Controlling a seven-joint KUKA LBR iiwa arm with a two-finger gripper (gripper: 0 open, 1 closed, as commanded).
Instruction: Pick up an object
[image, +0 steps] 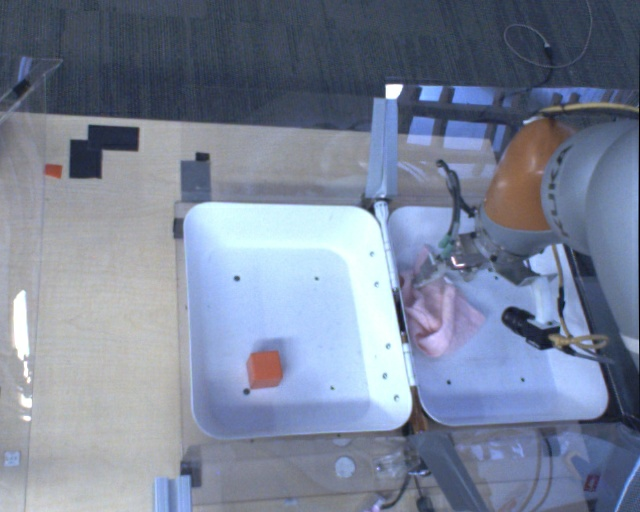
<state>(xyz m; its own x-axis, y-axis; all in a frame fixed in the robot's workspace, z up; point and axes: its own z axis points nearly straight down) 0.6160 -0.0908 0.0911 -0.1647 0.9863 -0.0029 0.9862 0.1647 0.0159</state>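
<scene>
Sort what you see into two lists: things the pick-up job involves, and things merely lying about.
Job: gripper; pink cloth under it, right bin; orange cube, left bin.
Lying about: black shapes and small orange square on the bench.

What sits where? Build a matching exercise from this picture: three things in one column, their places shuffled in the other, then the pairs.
Things:
1. orange cube
2. pink cloth
3. black shapes

Places:
A. flat on the bench, outside both bins
B. in the right bin, near its left wall
C. in the left bin

Pairs: 1-C, 2-B, 3-A
</scene>
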